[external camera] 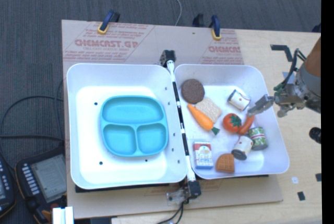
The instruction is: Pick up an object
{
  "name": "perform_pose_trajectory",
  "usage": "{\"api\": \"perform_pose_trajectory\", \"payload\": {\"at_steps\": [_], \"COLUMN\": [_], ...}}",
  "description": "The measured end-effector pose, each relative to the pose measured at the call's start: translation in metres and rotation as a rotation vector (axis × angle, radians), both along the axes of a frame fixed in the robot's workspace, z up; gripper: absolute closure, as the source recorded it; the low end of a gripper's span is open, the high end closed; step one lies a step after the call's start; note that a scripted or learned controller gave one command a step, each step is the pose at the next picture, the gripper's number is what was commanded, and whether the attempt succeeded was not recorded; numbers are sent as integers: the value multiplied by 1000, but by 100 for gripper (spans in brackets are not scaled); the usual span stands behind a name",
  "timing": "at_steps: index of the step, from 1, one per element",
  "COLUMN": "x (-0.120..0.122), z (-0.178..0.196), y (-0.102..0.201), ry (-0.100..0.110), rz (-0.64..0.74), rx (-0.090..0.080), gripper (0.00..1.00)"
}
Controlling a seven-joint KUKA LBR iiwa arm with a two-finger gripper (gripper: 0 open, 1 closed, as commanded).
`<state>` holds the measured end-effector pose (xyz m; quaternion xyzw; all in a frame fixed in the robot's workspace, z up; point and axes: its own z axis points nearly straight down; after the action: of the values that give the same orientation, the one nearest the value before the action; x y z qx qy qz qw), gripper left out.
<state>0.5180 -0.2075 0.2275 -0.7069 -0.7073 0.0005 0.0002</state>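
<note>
**Camera view: gripper at the right bin's edge, nothing taken yet**

No target is named, so any item in the right bin [271, 157] qualifies. Closest to the gripper [271, 106] are the tomato [233, 122] and the small white can [238, 98], both just beside its leading finger. Further in lie the carrot [202, 117], the pale cracker [210, 108] and the brown round cookie [192, 91]. Toward the near wall are the green-labelled can [258, 138], a tipped can [241, 146], the red-and-white box [202, 155] and an orange wedge [226, 163].

Gripper fingers look spread, with nothing between them. It sits over the bin's right rim, tilted inward. Judgement: approach stage, grasp not yet made.

The items are loosely heaped and several touch, which looks like a deliberate clutter test. A close-packed neighbour could foul a grasp.

The left bin [78, 165] holds a blue divided tray [134, 125], a likely drop spot. Blue-and-yellow clamps [215, 28] pin the backing board [156, 40], probably to keep the bins from shifting.

Legible writing: "CHEMCAST GP" in red on the board. Labels on the box and cans are too small to read.
</note>
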Motion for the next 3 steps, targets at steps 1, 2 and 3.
{"api": "perform_pose_trajectory", "payload": {"at_steps": [1,2,3], "x": [-19,-32,-30], "z": [-118,-139,-129], "y": [15,77,77], "ry": [-1,-10,-12], "rz": [-1,-3,-2], "rx": [0,-5,-4], "gripper": [0,0,100]}}
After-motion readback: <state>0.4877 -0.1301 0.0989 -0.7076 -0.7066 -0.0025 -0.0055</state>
